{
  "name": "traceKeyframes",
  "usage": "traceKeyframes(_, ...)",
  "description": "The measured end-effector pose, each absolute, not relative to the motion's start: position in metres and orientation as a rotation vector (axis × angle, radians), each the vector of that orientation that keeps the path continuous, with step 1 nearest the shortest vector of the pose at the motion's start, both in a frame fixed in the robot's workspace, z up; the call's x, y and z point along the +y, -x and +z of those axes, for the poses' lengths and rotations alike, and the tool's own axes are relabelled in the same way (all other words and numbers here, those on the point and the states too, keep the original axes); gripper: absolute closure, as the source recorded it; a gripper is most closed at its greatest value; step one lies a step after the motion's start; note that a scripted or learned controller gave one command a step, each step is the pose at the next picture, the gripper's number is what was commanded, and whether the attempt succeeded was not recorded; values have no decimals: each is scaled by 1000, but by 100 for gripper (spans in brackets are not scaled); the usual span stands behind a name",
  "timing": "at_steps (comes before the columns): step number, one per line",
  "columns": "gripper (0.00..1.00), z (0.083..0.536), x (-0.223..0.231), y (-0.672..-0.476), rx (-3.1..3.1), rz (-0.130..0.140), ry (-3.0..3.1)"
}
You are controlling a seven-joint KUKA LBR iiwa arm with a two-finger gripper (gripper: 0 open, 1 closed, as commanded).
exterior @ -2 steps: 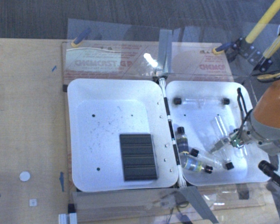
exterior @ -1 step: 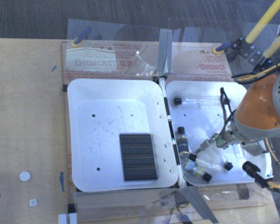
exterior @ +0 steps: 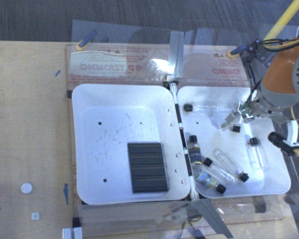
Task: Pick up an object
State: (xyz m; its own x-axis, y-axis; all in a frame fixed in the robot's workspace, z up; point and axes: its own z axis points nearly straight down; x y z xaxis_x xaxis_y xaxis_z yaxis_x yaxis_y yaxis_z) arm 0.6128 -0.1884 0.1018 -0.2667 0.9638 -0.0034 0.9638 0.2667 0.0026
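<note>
The arm comes in from the right, its orange band over the far right corner of the right bin (exterior: 284,183). The gripper (exterior: 237,118) hangs low over the far half of that bin, pointing down and to the left. I cannot tell from here how far its jaws are parted, and nothing clearly sits between them.

Just below its tip, on the near side, lies a small black cap (exterior: 236,129), which looks like the closest thing to take. Whether the tip touches it I cannot say.

The other candidates are clear vials with black caps. One vial (exterior: 200,106) lies to the left of the gripper near the far wall, its long axis running left to right. Another vial (exterior: 256,152) lies nearer and to the right, its length running far to near. A cluster of vials (exterior: 214,172) sits in the near left of the same bin, well apart from the gripper.

The left bin (exterior: 89,133) holds a dark ribbed block (exterior: 147,166), far off across the divider.
</note>
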Motion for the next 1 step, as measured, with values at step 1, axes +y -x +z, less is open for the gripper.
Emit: traceKeyframes(1,0,91,-217,-562,2501,10,-1911)
